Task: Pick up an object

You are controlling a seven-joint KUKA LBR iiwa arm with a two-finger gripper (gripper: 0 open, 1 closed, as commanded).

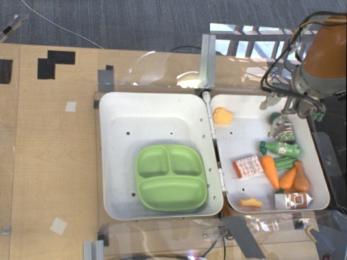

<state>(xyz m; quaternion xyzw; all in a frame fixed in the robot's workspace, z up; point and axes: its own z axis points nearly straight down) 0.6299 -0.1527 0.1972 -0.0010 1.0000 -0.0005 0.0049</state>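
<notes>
My gripper hangs over the far right part of the right bin, just above a green bottle that lies on its side. Below the bottle lie three orange carrots, close together. A red and white box sits near the bin's middle. A yellow-orange lump rests at the bin's far left corner. At the near edge are a small yellow piece and a white carton.
The left bin holds a green divided plate in its near half. A metal post stands behind the wall shared by the bins. Cables loop around the arm's wrist at the upper right.
</notes>
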